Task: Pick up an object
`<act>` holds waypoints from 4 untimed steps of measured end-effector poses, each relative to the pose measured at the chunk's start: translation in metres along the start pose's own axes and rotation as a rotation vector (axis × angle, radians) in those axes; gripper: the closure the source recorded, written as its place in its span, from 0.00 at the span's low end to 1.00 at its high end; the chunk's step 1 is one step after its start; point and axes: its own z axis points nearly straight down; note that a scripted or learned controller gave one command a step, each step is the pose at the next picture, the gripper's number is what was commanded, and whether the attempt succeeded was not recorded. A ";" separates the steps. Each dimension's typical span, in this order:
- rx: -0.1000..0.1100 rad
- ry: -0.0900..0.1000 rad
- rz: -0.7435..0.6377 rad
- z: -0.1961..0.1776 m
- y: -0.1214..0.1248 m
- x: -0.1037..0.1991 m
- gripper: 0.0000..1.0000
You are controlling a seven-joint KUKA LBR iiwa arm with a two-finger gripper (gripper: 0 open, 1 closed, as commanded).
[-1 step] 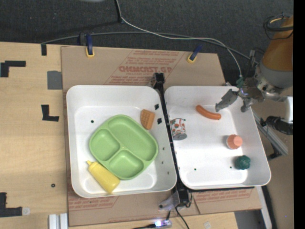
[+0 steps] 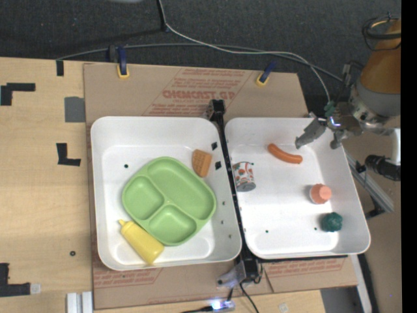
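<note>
The gripper hovers by the right bin's far edge, fingers spread wide, holding nothing; best to centre over the sausage before descending.

1 fixed camera looks down at a slant on both bins.

- Orange sausage lies flat, slanted, near the right bin's far edge
- Small printed can by that bin's left wall
- Round salmon-pink piece near its right side
- Dark green lump just beyond, toward the front corner
</note>
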 end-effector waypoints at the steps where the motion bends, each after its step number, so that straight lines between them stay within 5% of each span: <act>1: 0.006 0.001 0.001 0.060 -0.009 -0.003 0.00; 2: 0.005 0.000 0.000 0.125 -0.007 -0.001 0.00; 3: -0.001 -0.002 0.000 0.142 -0.006 -0.001 0.00; 4: -0.005 -0.006 -0.001 0.132 -0.005 -0.002 1.00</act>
